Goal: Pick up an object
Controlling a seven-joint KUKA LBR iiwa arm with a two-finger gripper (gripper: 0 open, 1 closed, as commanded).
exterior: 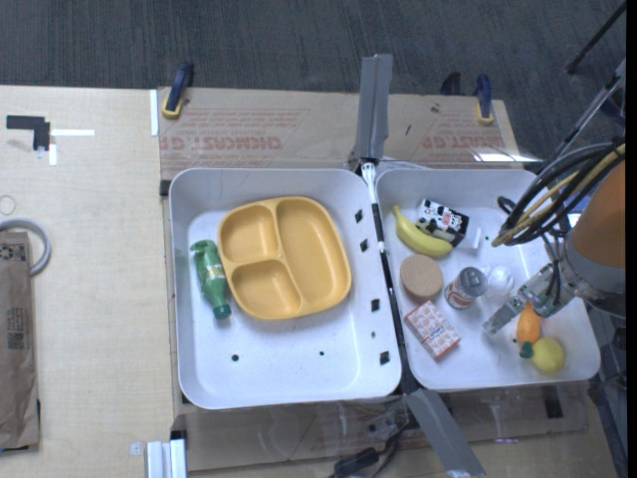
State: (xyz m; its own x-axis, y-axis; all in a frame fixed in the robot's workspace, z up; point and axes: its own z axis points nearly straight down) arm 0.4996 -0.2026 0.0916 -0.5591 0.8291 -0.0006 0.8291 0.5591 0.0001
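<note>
The arm (607, 237) is cut off by the right edge. The gripper (518, 309) partly covers a small orange object (529, 327), too small to identify.

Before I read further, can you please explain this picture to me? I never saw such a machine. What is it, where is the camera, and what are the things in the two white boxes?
It is one picture, taken by a fixed camera above a bench, looking down at a slant. The machine is a grey robot arm reaching in from the right; its gripper is low in the right bin, beside an orange object and a lemon. Whether it holds anything, I cannot tell. That bin also contains a banana, a black-and-white carton, a round tan object, a small can and a red patterned box. The left bin holds a yellow divided plate and a green bottle.
</note>
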